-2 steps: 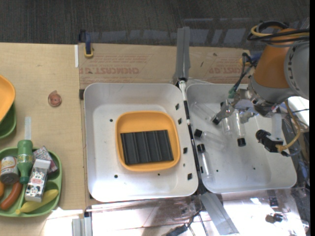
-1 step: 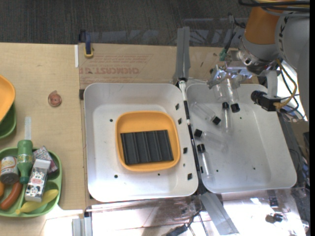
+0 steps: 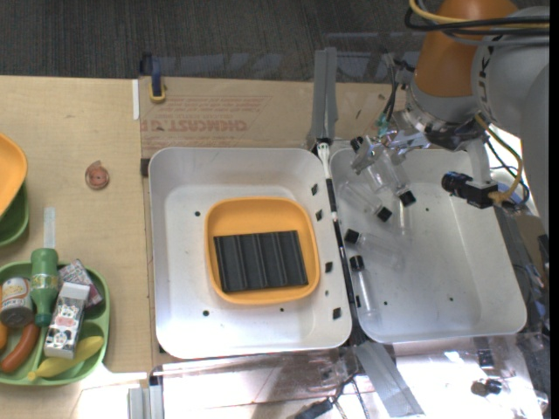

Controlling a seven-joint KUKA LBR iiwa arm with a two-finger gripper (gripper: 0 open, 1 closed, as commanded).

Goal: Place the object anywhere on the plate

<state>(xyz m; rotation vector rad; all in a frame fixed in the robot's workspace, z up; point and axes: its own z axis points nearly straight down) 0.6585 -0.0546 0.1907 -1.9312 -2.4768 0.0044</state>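
Note:
A yellow plate [image 3: 260, 214] with rounded corners lies in the middle of the left bin [image 3: 175, 234]. On it rests a dark grey ribbed rectangular object [image 3: 262, 261], flat and covering most of the plate's inside. My gripper [image 3: 395, 205] hangs over the far left part of the right bin [image 3: 454, 269], well to the right of the plate. Its clear fingers [image 3: 384, 213] with dark tips stand apart, open, with nothing between them.
A divider wall [image 3: 336, 225] with black clips separates the two bins. On the wooden bench to the left stand a green tray [image 3: 92, 343] of toy food, part of an orange bowl [image 3: 10, 175] and a small pink disc [image 3: 98, 175].

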